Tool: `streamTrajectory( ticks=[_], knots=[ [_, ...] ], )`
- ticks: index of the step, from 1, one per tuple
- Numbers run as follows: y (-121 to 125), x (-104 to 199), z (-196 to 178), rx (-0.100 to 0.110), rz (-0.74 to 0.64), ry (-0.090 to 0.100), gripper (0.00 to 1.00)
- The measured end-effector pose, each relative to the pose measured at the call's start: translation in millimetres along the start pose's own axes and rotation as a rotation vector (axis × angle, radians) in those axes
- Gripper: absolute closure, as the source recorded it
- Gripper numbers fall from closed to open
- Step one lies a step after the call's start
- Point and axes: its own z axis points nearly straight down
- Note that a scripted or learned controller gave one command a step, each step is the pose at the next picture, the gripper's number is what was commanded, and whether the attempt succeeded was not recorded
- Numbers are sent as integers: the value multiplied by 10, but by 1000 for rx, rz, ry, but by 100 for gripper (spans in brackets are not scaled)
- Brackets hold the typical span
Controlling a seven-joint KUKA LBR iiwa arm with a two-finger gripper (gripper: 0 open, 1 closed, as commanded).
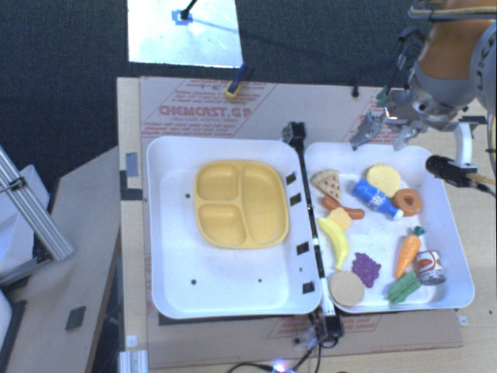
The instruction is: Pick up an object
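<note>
- Camera view, arm: gripper (386, 133) hangs above the far rim of the right bin (458, 266), at the end of the grey arm with its orange band; I see two fingers splayed apart with nothing between them, so I read the tool as open and carrying nothing.
- Camera view, right bin: toy food lies scattered here, and any piece could serve as the object to pick. Nearest the tool sit a yellow round piece (384, 179), a blue can (373, 196), a pizza slice (327, 184) and a donut (408, 201); a sausage (343, 207) lies just beside the can.
- Camera view, near half of the same bin: banana (336, 238), purple grapes (366, 269), carrot (407, 253), a tan disc (346, 288), a green piece (404, 287) and a small tin (428, 267) crowd the front, several touching or nearly so.
- Camera view, left bin (171, 286): a yellow divided tray (241, 204) rests in the middle.
- Step in hand, as I judge it: approach, with no piece yet picked and the tool well above the toys.
- Next move, as I judge it: come in over the bin, settle on one piece, turn the fingers to straddle it, then descend. The yellow round piece and the can lie closest; the can's neighbours leave little room for the fingers, which could nudge the sausage.
</note>
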Motion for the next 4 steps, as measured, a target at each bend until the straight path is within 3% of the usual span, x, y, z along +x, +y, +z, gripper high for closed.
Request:
streamTrajectory(
  ticks=[1,3,4],
  knots=[
    [19,2,-65,-10,-2,-1,0],
    [-35,42,1012,-5,1,0,0],
    [71,84,1516,-10,-4,-1,0]
  ],
)
